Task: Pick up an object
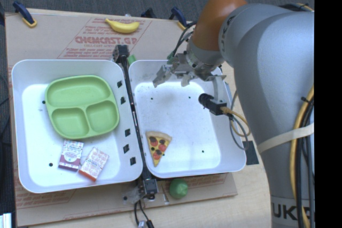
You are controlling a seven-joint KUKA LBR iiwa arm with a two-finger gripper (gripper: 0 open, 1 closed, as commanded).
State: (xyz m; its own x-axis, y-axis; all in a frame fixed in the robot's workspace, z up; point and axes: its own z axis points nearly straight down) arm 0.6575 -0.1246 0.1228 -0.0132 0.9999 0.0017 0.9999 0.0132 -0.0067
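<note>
My gripper (173, 78) hangs over the back edge of the right bin (184, 165), its two grey fingers spread apart with nothing between them. A toy pizza slice (157, 146) lies flat near the front left of that bin, well in front of the gripper. In the left bin (26, 88) a green divided plate (82, 105) sits toward the back. Two small printed packets (71, 155) (94, 163) lie side by side in front of the plate.
A toy banana (123, 24) lies on the cardboard behind the bins. A green ball (179, 188) sits at the bench's front edge, outside the bins. A black divider rail (131, 115) runs between the bins. The arm's grey body (267, 72) covers the right side.
</note>
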